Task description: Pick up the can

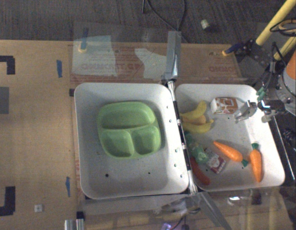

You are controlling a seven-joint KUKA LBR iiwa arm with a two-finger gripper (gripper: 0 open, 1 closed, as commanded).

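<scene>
one fixed camera high above the bench (33, 128), slanting down on both bins (85, 143)

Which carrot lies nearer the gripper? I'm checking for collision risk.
The upright carrot by the right bin's right wall, below the gripper; the other carrot lies slanted, further left.

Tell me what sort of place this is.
Probably a robotics lab test bench: two shallow white bins on taped cardboard, toy plastic carrots and bananas, and a grey metal two-finger gripper.
</scene>
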